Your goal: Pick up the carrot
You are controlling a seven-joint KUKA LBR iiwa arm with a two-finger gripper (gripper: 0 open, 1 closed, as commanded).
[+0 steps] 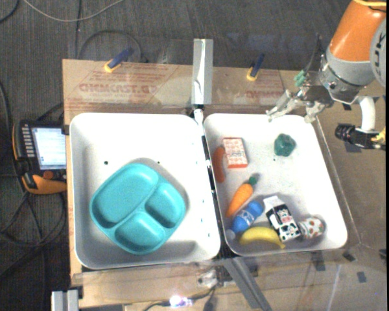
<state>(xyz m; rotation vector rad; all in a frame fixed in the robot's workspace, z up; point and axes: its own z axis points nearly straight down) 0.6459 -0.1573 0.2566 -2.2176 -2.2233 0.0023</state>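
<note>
Orange toy carrot, likely light, stiff and slick, lies at the right bin's centre; grasp mid-body. Gripper at one o'clock, spread wide, empty.

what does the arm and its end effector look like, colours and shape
The arm is a thick rounded body with a broad orange band, and pale grey casing shows at its right side. Below the band sits a darker grey metal wrist section. The end effector is slim and silvery, with two thin light-coloured fingers and a small green part near its base. A black fitting juts out beside the wrist.
</note>
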